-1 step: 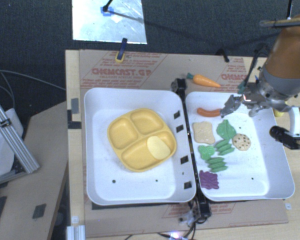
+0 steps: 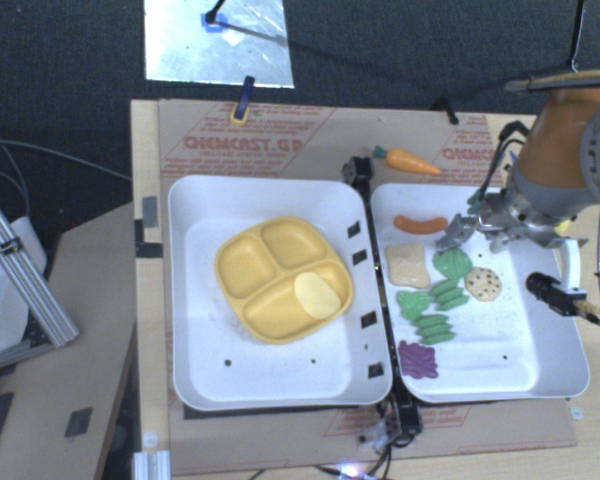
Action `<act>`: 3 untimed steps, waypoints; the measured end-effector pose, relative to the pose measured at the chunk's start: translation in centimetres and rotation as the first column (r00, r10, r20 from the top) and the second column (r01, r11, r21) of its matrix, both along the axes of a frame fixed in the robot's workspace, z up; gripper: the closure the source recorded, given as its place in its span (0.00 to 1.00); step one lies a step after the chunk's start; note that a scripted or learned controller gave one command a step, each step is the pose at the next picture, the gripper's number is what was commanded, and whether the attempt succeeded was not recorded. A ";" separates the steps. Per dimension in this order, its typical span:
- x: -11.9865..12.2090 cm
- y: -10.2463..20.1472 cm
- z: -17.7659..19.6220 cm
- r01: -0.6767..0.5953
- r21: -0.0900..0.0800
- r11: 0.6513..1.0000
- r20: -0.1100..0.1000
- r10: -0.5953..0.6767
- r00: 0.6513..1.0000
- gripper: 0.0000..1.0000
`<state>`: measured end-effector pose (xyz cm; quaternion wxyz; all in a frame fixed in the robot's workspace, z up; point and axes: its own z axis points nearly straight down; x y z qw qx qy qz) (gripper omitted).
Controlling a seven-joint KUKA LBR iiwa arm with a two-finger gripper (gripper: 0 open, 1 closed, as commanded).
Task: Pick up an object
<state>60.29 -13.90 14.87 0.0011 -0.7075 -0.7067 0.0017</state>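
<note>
The right bin [image 2: 555, 363] holds several toy foods: an orange-red sausage [image 2: 420, 224], a tan bread slice [image 2: 408, 266], a green leafy piece [image 2: 452, 263], a speckled cookie [image 2: 483, 285], green pea pods [image 2: 437, 313] and purple grapes [image 2: 417, 359]. My gripper [image 2: 469, 230] hangs low over the back of this bin, just right of the sausage and above the leafy piece. Nothing shows as held in it.
The left bin [image 2: 195, 348] carries a yellow divided plate [image 2: 270, 268] with a pale oval slice [image 2: 317, 295] in it. A toy carrot [image 2: 413, 161] lies on the cardboard behind the bins. A black fitting [image 2: 550, 293] on a cable sits over the right bin's right side.
</note>
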 end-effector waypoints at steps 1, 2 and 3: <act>0.6 0.7 -6.6 -0.004 0.001 1.000 0.008 0.004 1.000 0.00; 6.3 4.1 -6.3 -0.009 0.001 1.000 0.004 0.009 1.000 0.00; 6.3 3.9 -5.1 -0.007 0.002 1.000 0.009 0.007 1.000 1.00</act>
